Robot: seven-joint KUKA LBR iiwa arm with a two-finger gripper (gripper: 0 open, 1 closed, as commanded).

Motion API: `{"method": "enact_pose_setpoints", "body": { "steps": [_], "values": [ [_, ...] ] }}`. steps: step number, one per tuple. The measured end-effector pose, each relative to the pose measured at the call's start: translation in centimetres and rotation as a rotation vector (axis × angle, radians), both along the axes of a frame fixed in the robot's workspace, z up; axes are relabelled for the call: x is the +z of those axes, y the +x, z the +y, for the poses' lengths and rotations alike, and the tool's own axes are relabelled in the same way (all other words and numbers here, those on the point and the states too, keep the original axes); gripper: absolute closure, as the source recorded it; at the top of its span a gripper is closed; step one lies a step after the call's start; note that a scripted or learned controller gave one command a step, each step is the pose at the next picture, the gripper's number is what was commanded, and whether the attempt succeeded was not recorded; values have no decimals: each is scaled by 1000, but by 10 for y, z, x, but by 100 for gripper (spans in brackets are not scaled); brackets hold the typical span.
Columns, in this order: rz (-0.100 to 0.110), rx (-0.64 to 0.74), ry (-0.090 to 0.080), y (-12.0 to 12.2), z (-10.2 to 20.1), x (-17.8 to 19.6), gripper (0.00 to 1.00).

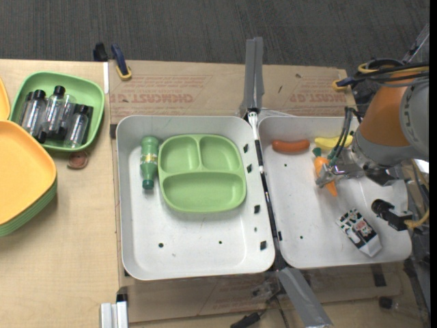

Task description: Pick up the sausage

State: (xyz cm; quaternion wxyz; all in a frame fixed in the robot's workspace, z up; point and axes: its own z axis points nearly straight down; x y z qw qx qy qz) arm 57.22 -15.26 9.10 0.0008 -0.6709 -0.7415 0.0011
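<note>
The sausage (291,145), reddish-brown and short, lies flat at the back left of the right bin (300,244). My gripper (330,175) hangs low in that bin, to the right of the sausage and a little nearer the front, apart from it. It sits right over an orange carrot-like piece (320,163) that partly hides beneath it.
A yellow banana (330,142) lies just right of the sausage by the back wall. A small printed carton (359,231) rests front right. The left bin (191,251) holds a green divided plate (202,172) and a green bottle (148,161). Cables hang at the right.
</note>
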Motion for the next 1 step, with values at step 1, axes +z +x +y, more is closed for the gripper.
{"method": "enact_pose_setpoints", "body": {
  "steps": [1],
  "values": [
    [0, 139, 1, -27, 2, 0, 100]
  ]
}}
